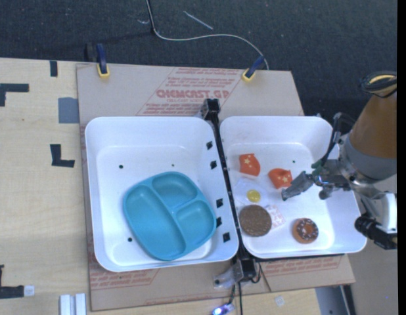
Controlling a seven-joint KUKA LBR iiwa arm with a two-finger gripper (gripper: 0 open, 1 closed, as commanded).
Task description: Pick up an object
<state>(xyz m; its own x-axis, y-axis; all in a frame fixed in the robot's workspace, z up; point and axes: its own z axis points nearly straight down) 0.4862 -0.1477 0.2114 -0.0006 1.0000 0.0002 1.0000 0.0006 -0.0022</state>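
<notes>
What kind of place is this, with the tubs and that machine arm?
Probably a robotics lab test bench. Two white bins sit on clamped board; one holds a blue divided plate, the other toy food like a donut. The arm's tool reaches over them.

Arm cropped at right edge

text: "CHEMCAST GP" | colour: red | on: brown board beneath bins

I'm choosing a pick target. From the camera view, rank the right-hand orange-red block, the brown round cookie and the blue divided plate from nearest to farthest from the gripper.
1. Right-hand orange-red block, just left of the gripper, right bin.
2. Brown round cookie, front left of the same bin.
3. Blue divided plate, over in the left bin.
</notes>
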